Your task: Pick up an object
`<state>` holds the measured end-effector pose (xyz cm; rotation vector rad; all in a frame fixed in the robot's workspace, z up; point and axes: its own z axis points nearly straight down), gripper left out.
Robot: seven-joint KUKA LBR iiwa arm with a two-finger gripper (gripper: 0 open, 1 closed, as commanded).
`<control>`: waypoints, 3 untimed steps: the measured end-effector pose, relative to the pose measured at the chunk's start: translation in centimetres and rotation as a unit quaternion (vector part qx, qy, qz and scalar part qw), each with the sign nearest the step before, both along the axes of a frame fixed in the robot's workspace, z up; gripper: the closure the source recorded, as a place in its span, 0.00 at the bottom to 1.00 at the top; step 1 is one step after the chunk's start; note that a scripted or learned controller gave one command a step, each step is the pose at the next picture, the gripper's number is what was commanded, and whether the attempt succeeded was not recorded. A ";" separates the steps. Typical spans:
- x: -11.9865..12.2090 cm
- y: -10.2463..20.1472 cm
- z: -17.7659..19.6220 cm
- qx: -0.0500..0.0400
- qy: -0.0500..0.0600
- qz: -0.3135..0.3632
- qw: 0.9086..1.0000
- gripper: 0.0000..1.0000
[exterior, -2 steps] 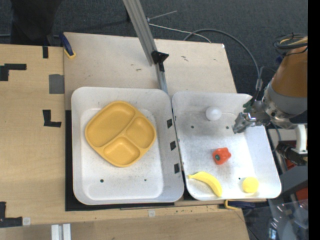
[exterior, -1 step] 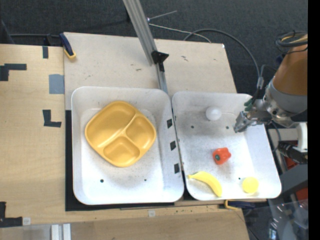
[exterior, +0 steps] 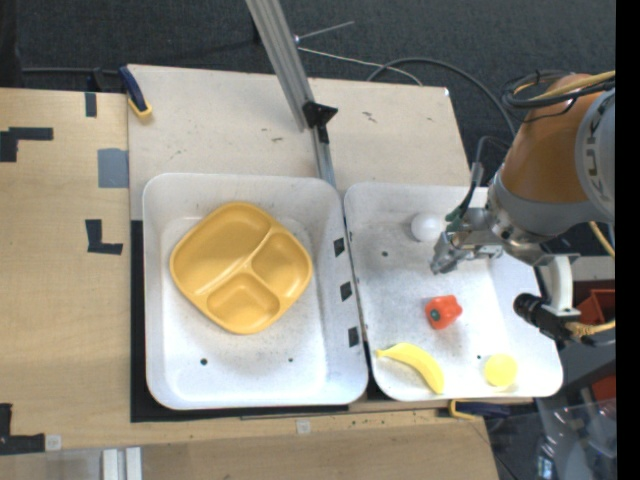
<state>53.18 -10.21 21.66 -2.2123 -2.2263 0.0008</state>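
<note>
Because the gripper point(exterior: 447, 256) hangs right of centre in the frame, over the right bin point(exterior: 380, 218) and between the white ball point(exterior: 424, 227) and the red pepper-like toy point(exterior: 442, 311), a descent could land on bare floor or nudge the ball away. Nothing is seen held; how far it is opened cannot be told. The banana point(exterior: 415, 363) and the lemon-like yellow toy point(exterior: 500, 370) lie at lower right.

A pale wooden bench point(exterior: 60, 268) stands on dark floor point(exterior: 480, 18).
</note>
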 end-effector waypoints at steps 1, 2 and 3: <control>0.3 4.6 -0.3 0.000 0.000 0.000 1.000 1.00; -0.9 9.9 -0.6 0.000 0.001 0.000 1.000 1.00; -1.0 14.7 0.8 0.000 -0.001 0.001 1.000 1.00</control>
